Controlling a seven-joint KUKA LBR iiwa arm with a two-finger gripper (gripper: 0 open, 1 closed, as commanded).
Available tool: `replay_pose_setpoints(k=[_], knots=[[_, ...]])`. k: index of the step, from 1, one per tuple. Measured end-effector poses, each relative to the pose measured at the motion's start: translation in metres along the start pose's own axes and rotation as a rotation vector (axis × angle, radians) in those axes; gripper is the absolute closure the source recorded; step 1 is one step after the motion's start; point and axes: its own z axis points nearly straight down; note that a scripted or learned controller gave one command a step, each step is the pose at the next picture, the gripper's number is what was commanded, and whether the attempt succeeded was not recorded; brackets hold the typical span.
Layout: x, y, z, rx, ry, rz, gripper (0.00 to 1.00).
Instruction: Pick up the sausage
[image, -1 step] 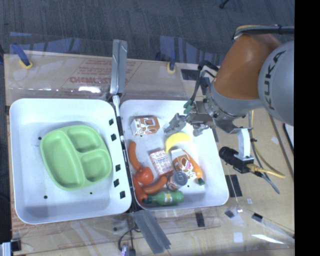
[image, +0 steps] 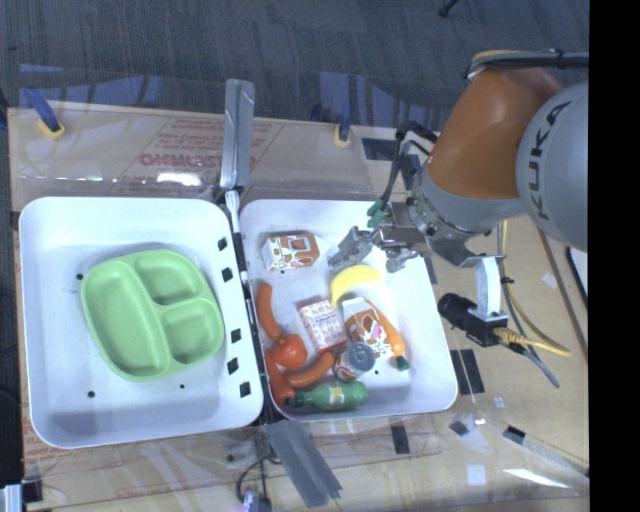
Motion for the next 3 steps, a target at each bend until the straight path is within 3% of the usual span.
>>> replay_pose_setpoints(k=[1, 2, 3], knots=[[-0.023, -0.058, 0.062, 0.000, 0.000, -0.072, 0.00], [-0.006, -0.054, 0.189, -0.011, -0.001, -0.239, 0.00], [-0.009, -0.052, 0.178, -0.016, -0.008, -0.242, 1.00]])
